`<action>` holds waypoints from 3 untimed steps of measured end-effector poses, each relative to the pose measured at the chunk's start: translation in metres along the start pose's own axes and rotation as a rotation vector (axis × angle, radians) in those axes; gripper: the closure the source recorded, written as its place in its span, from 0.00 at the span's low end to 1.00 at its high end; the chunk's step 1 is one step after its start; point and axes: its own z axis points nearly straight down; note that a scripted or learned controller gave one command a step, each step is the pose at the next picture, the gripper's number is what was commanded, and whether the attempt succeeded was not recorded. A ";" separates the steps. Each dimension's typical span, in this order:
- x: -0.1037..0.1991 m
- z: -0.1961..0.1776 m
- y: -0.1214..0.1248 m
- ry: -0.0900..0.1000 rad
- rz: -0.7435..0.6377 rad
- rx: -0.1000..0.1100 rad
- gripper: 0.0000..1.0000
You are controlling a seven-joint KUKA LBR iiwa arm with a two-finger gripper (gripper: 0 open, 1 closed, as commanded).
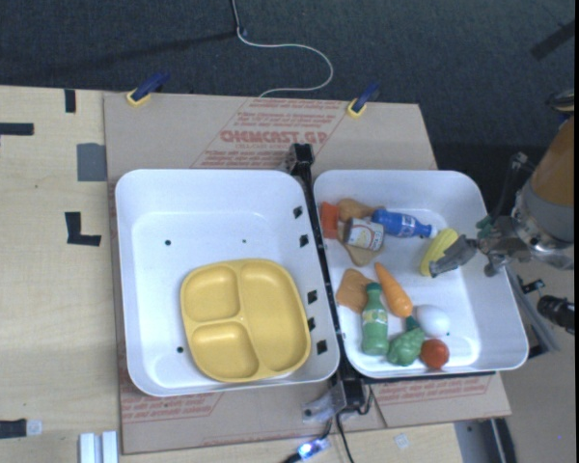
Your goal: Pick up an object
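Looking down: gripper (460, 255) hangs over the right bin (482, 302), its dark tip touching the banana (437, 247). Banana lies near that bin's right wall, long axis running upper right to lower left. Fingers: cannot tell open or closed. Carrot (394, 292) and bottle (402, 224) lie nearby. Yellow plate (243, 318) in left bin (154, 210).

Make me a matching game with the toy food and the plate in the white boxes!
Things:
1. divided plate
2. carrot
3. blue bottle
4. tomato

Colour and place:
A. red, near corner of the right bin
B. yellow, in the left bin
C. orange, middle of the right bin
D. blue, far part of the right bin

Pairs: 1-B, 2-C, 3-D, 4-A
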 end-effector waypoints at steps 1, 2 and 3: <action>0.001 -0.008 0.003 -0.004 -0.005 -0.013 0.00; 0.006 0.037 0.006 -0.003 -0.005 -0.010 0.00; 0.002 0.090 0.014 -0.003 -0.005 -0.009 0.00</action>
